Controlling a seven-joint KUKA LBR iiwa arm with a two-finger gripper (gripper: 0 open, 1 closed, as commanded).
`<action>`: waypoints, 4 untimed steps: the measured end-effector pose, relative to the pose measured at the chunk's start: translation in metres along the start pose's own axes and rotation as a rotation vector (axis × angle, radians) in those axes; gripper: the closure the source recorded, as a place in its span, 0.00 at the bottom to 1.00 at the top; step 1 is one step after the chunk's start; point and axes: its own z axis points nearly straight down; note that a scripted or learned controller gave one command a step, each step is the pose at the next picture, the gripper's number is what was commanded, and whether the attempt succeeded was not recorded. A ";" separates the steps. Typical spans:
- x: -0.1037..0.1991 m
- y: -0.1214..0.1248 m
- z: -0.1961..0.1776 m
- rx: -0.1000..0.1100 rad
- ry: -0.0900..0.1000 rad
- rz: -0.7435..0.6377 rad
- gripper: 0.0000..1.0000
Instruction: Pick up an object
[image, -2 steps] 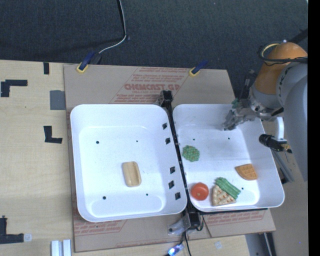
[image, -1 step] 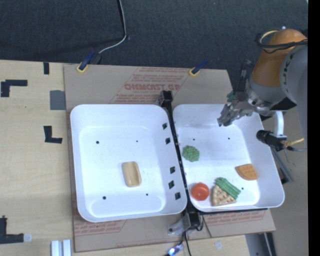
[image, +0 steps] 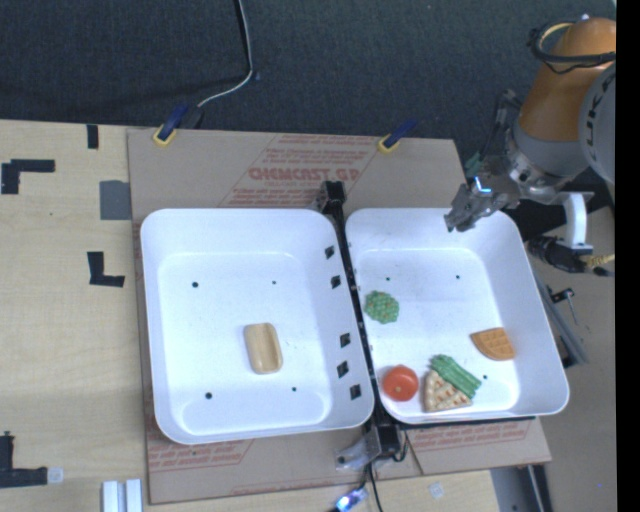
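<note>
Gripper (image: 466, 215) at right bin's (image: 505, 250) 1 o'clock rim; finger state indiscernible, too small and dark. Arm (image: 570, 90) cut off at 2 o'clock.

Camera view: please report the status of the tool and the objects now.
Tool over right bin's far rim, holding nothing. Five objects untouched: bread roll in left bin; others in right bin. Nothing in the way.

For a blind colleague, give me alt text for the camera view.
A grey arm's tool hovers over the right bin's far edge; that bin holds toy foods, including a tomato, while the left bin holds a bread roll.
</note>
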 end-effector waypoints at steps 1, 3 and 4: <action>0.081 0.024 -0.037 0.001 0.003 -0.007 1.00; 0.212 0.022 0.018 0.007 0.004 -0.005 1.00; 0.317 0.022 -0.011 0.004 0.005 -0.009 1.00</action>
